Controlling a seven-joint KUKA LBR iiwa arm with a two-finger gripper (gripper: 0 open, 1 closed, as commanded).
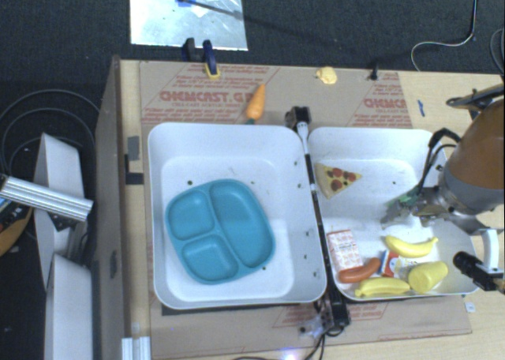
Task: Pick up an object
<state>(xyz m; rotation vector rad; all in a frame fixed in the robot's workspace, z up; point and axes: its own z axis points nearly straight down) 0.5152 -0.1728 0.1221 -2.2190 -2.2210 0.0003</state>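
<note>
the toys sit in the right bin (371, 145): two smooth curved bananas (409, 245) (382, 288), a red sausage (357, 272), a yellow cup-shaped toy (428, 275), a flat pizza slice (337, 178) and a small red and white box (343, 247). the tool (404, 210) hangs low just above the upper banana, near the bin's right side; i cannot tell its state. the left bin (170, 149) holds one blue plate (219, 230) with three parts. an orange carrot (255, 102) lies on the cardboard-covered bench (347, 86).
</note>
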